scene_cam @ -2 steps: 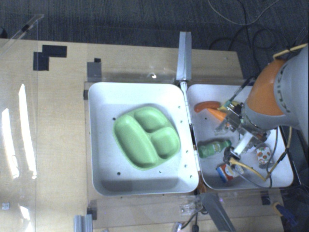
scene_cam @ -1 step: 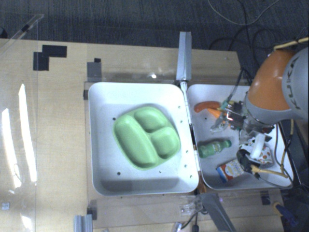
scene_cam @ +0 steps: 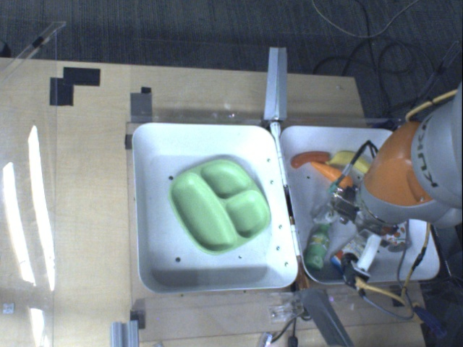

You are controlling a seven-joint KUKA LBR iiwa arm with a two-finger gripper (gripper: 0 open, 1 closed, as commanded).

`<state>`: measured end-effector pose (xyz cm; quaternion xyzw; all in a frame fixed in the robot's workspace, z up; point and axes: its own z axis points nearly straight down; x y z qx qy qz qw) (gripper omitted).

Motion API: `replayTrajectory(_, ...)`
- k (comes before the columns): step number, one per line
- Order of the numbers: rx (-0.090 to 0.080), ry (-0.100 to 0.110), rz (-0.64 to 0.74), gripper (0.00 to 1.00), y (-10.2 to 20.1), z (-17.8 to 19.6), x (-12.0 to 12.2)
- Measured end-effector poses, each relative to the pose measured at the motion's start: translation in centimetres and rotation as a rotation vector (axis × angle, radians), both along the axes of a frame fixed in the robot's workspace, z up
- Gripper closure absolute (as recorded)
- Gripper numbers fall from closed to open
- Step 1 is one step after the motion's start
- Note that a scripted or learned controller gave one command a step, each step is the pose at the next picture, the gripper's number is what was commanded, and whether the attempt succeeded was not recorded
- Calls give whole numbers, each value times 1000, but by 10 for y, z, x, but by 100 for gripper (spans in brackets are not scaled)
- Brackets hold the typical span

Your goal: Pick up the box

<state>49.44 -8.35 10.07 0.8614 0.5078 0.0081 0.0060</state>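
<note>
Arm (scene_cam: 405,183) is highest in the scene. Its orange band and grey wrist hang over the right bin (scene_cam: 300,139), up and right of the green bottle (scene_cam: 317,248).

The box cannot be picked out for sure, since no clear box face shows. Best guess is that it lies in the right bin, right of the green bottle and under the wrist. A small blue thing (scene_cam: 338,261) just right of the bottle's lower end may be a corner of it, but it is too hidden to call.

The gripper (scene_cam: 346,207) sits low in the clutter, just up-right of the bottle. Whether it is released or clenched cannot be told, and nothing is seen held.

The step is judged to be the grasp, not yet done. To do it well, the gripper should centre on the box rather than the bottle, which is close enough to get nudged or grabbed instead. It should come straight down, close across the box's narrow sides, and lift clear before travelling.

Beyond the bottle, toward the bin's far wall, lie an orange-red long thing (scene_cam: 311,159) and a yellow thing (scene_cam: 346,157). Left of the bottle, across the bin wall, the left bin (scene_cam: 155,251) holds a green divided plate (scene_cam: 221,204).

For writing, "KU" reads on the grey arm link beside the orange band, with the rest cut off. The bottle label is unreadable, and nothing else is legible.
</note>
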Motion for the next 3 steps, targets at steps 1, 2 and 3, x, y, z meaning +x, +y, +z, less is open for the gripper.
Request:
replayTrajectory(1, 3, 19, -14, 0, -26, 17, 9)
replayTrajectory(2, 3, 19, -14, 0, -26, 17, 9)
replayTrajectory(3, 1, 13, -15, 0, -1, -13, 44)
